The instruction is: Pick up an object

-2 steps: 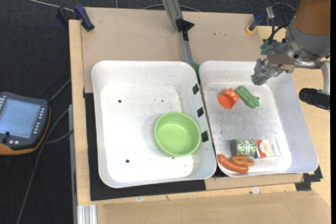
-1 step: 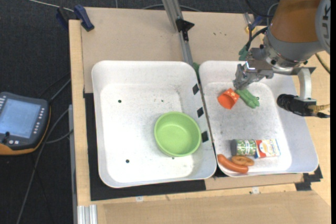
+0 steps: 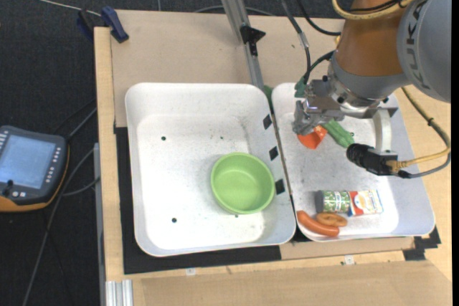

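Evidently we are at the grasping step: our gripper (image 3: 310,127) sits low over the upper part of the right bin (image 3: 412,215), right on top of a toy carrot (image 3: 320,135), which lies at about eleven o'clock from that bin's centre. Its orange body pokes out just beneath the metal fingers, and its green top trails off toward four o'clock. We cannot tell from this slant whether the fingers are spread or pressed together, nor whether the carrot is truly between them, so we would not call it held.

Our judgement is that the next move calls for a firm close around the orange body, then a straight lift, watching that the carrot comes up with us and does not slip out sideways, since it looks tapered and smooth.

At six o'clock in the same bin lie a small carton (image 3: 349,202) with a green and red label and, touching its lower left corner, a toy sausage (image 3: 318,223). A green bowl (image 3: 242,183) rests in the left bin (image 3: 154,118), toward its four o'clock corner, well apart from our work.
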`<state>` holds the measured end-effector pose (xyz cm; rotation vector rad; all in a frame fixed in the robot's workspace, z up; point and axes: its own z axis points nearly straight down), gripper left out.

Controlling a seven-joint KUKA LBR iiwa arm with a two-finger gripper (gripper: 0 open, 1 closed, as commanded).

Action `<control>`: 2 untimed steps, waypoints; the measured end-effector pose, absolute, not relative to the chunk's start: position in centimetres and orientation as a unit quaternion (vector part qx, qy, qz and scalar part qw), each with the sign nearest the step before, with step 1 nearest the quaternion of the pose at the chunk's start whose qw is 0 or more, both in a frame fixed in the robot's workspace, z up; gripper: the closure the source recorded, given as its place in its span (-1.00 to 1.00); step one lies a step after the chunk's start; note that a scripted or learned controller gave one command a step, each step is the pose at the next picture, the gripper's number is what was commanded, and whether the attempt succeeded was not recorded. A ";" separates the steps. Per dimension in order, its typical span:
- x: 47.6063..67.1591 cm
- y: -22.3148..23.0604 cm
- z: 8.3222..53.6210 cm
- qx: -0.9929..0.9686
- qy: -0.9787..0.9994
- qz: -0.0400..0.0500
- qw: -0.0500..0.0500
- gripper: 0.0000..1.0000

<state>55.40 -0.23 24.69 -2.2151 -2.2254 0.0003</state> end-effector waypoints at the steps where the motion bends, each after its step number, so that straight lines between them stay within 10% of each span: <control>1: 54.6 5.2 24.8 -0.705 -0.709 -0.001 0.001 1.00; 2: 52.1 9.7 24.9 -0.706 -0.709 0.000 0.001 1.00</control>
